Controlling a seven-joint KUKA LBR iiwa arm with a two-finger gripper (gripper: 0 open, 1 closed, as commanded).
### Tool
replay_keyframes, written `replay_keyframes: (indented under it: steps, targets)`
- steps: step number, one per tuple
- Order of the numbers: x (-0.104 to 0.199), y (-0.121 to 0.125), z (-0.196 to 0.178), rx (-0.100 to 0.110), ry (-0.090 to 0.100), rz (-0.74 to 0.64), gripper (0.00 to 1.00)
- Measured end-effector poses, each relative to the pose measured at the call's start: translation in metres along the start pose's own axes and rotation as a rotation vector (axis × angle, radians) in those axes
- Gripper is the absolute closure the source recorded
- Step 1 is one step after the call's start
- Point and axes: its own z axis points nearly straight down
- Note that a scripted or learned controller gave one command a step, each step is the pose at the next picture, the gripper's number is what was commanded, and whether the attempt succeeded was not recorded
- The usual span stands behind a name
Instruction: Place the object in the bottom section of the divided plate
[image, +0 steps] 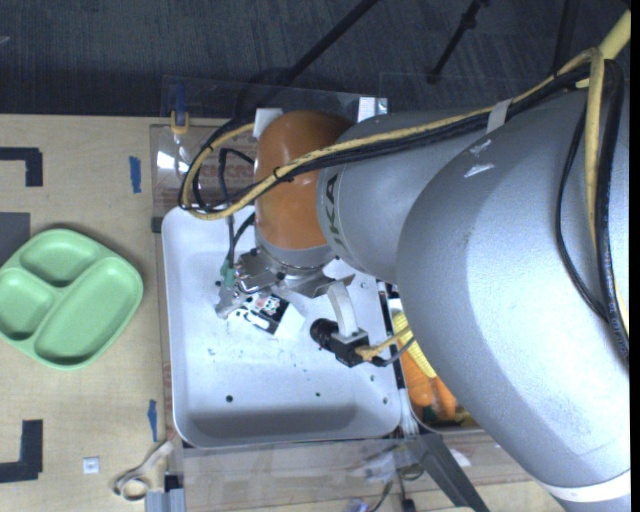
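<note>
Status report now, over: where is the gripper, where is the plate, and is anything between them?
Gripper low over the white bin. Green divided plate on the bench left of the bin, nothing in it. Bin wall between them. Yellow-orange items by the arm.

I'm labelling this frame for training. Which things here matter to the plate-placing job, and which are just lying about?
Job:
- green divided plate
- hand, low in the white bin

Lying about:
- blue tape marks
- black floor markers
- orange items in the neighbouring bin
</note>
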Motion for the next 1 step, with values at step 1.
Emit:
replay_keyframes:
  steps: [1]
  targets:
    - [0.0, 0.0, 0.0, 0.0, 0.0, 0.0, 0.0]
